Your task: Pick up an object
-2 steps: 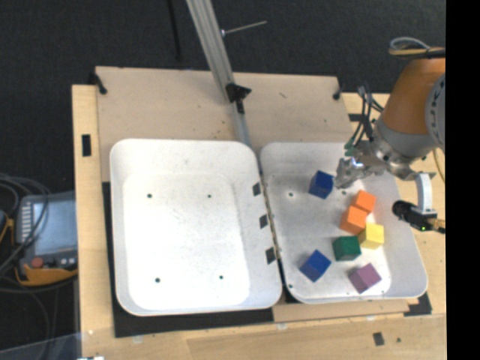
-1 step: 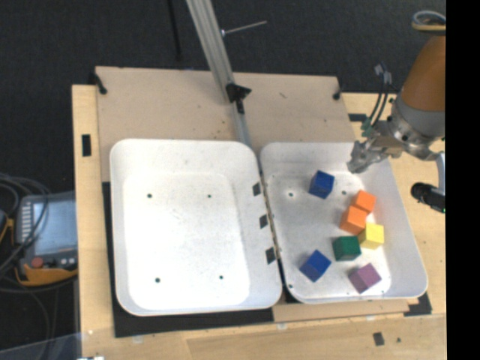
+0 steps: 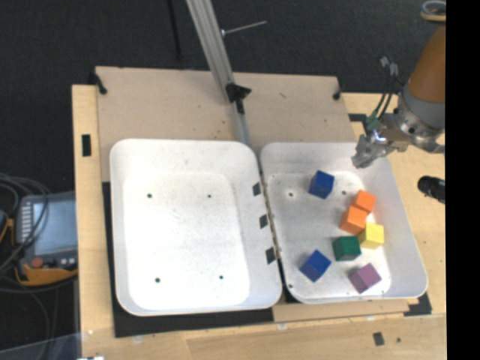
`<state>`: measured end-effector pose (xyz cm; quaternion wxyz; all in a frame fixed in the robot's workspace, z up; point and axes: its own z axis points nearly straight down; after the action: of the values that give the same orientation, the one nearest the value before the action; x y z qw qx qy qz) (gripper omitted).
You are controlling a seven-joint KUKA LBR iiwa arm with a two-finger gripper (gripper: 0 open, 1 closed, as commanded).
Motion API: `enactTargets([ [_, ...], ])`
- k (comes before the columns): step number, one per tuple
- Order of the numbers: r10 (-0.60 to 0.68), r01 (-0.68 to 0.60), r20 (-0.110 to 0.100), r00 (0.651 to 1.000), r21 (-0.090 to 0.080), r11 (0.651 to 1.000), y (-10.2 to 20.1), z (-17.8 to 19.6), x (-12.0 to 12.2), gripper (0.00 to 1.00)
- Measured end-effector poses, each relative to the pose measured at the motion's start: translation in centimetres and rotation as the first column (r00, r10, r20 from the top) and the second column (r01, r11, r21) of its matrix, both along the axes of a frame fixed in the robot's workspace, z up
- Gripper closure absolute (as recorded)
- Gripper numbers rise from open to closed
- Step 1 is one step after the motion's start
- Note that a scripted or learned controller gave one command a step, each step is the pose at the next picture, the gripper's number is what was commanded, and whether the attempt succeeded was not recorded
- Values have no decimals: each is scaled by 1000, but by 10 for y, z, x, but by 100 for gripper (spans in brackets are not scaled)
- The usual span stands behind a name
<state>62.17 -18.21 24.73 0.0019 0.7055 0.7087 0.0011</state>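
Observation:
The right bin point(image 3: 300, 163) holds several small cubes. A blue cube point(image 3: 322, 184) lies near its middle back, and a second blue cube point(image 3: 316, 265) sits toward the front. Two orange cubes point(image 3: 359, 210) touch each other at the right, with a yellow cube point(image 3: 373, 235) and a green cube point(image 3: 346, 247) just below them. A purple cube point(image 3: 365, 277) rests near the front right corner. My gripper point(image 3: 365, 154) hangs above the bin's back right edge, up and right of the rear blue cube, with no cube under it.
The left bin point(image 3: 187, 223) lies beside the right one. A slanted metal pole point(image 3: 214, 47) rises from behind the bins' junction. A control pendant point(image 3: 41, 238) with cables sits off the bench at the left.

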Motion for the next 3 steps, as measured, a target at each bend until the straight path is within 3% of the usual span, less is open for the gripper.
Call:
enactTargets([
  [3, 3, -3, -4, 1000, 2, 1000, 159, -5, -39, 100],
])
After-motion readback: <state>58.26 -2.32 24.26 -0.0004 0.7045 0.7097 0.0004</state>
